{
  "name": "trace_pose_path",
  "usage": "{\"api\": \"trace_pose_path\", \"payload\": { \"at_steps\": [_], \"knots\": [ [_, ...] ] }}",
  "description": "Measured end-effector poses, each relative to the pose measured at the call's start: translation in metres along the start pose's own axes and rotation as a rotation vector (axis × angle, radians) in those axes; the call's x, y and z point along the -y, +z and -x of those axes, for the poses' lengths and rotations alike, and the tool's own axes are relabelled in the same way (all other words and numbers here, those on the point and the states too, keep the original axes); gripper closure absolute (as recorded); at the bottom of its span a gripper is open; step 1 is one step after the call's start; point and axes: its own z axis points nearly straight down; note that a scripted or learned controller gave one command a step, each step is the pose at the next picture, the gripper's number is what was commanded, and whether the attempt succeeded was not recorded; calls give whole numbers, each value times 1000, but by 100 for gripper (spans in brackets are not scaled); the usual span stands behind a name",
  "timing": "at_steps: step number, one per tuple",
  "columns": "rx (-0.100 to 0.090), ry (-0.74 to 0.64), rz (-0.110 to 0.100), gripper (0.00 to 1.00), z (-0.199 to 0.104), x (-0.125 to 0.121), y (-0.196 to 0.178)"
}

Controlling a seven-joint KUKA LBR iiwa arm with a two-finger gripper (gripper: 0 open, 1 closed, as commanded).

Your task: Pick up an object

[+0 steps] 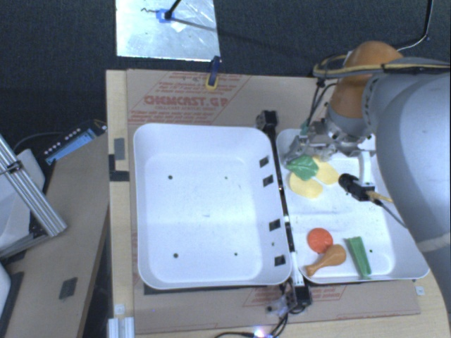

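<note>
The big grey arm (pixel 416 153) covers the right side of the right-hand bin (pixel 384 267), so that bin's far wall and anything beneath the arm are hidden. The orange band (pixel 356 83) sits above the wrist. The hand (pixel 304 153) hangs low over the upper left corner of this bin. Its metal parts blur together from this height, so I cannot tell how wide it stands or whether it grips anything.

A crumpled green piece (pixel 303 167) lies directly under the hand, touching or nearly touching its tip; which of the two cannot be made out. The piece is too small to name more closely. It rests partly on a pale yellow disc (pixel 307 187) just below the hand. A second yellow piece (pixel 328 172) lies just right of the green one, its far edge lost behind the robot.

Well below the hand, toward the near end of the same bin, an orange ball (pixel 319 239) sits just above a tan drumstick-shaped toy (pixel 328 258), with a green block (pixel 358 255) beside the toy's thick end.

Left of the hand, across a row of black clips (pixel 275 224), is the left-hand bin (pixel 204 136). Both bins stand on a printed cardboard sheet (pixel 183 98) on the surface. A foil square (pixel 165 20) lies far up and left of the hand.
</note>
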Motion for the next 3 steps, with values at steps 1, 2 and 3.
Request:
{"api": "trace_pose_path", "payload": {
  "at_steps": [1, 2, 3],
  "knots": [
    [-1, 6, -9, 0, -3, 52, 1],
    [0, 1, -2, 100, -3, 49, -11],
    [-1, 6, -10, 100, 0, 90, 2]
  ]
}}
